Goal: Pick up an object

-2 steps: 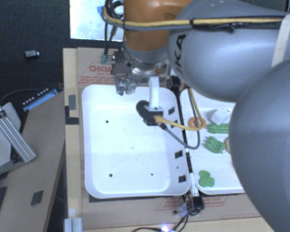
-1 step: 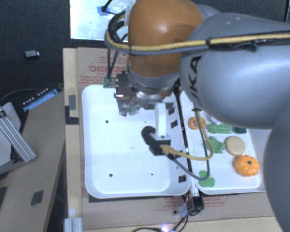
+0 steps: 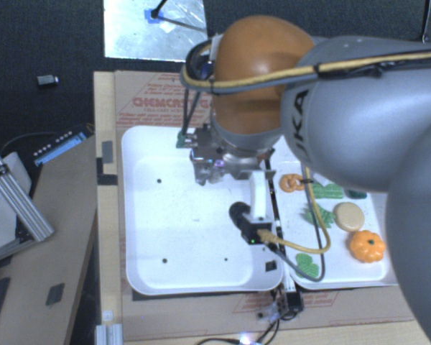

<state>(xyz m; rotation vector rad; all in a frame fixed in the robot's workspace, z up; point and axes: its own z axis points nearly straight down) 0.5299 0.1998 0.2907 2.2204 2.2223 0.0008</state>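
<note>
Single fixed overhead view, slanted down on two white bins (image 3: 140,214), arm (image 3: 359,113) close.

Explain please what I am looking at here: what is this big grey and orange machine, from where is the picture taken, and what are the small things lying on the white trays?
This is a robot arm, grey with an orange band, reaching in from the right. One camera fixed above the bench looks down at a slant. The bench bears two shallow white bins. The arm's gripper hangs over the left bin; nothing can be seen held in it. The right bin holds small toy-like things: an orange pumpkin, a beige round piece, a small orange piece and some green pieces. Cables run down along the arm.
</note>
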